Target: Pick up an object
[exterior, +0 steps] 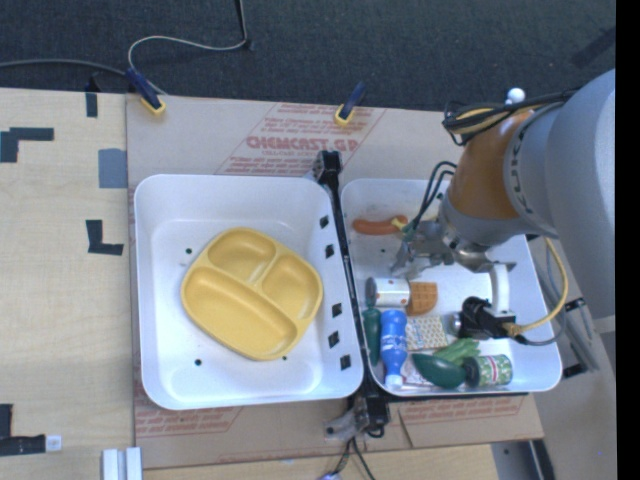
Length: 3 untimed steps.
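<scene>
Two white bins side by side, seen from above. The gripper [413, 255] hangs low over the right bin [535, 353], in its far half and nearer its left wall. Whether it is spread or pressed together cannot be told, as the wrist covers it, and nothing can be seen pinched in it.

Objects for picking, right bin:
- One orange sausage [377, 226] lies near the far-left corner, just beside the gripper on its far-left side.
- One small pale box [390, 293] and one brown cracker [423, 296] lie just on the near side of the gripper, touching or nearly touching each other.
- One blue bottle [392, 342] and one dark green bottle [372, 330] lie along the left wall.
- One green, vegetable-shaped item [445, 366] and one green can [493, 370] lie against the near wall.
- One patterned card [428, 332] is partly covered by its neighbours, and its print is too small to read.

The left bin [160, 298] holds one yellow divided plate [252, 292] with three compartments, set centrally and well apart from the gripper.
</scene>
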Motion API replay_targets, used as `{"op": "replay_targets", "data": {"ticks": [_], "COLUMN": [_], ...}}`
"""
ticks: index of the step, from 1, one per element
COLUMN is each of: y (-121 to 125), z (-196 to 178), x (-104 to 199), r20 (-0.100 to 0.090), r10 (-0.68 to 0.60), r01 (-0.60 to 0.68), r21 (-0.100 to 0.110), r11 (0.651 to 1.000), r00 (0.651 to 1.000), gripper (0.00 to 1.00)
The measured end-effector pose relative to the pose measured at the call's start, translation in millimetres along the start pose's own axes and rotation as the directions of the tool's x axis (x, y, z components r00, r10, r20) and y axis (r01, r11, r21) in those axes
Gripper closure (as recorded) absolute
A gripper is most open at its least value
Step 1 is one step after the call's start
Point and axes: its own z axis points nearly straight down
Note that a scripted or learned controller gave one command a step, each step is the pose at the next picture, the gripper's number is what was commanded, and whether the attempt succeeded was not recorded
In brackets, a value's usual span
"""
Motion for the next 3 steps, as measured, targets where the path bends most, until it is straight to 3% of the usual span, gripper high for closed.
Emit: {"op": "replay_targets", "data": {"ticks": [1,2,3], "y": [-0.1,-0.1,-0.1], "z": [0.1,-9.2,-9.1], "x": [0.0,0.4,0.5], "r20": [0.000,-0.001,-0.001], "r10": [0.000,-0.001,-0.001], "r01": [0.000,0.001,0.001], "r21": [0.001,0.002,0.002], "r11": [1.000,1.000,1.000], "r00": [1.000,1.000,1.000], "gripper": [0.00,1.00,0.00]}}
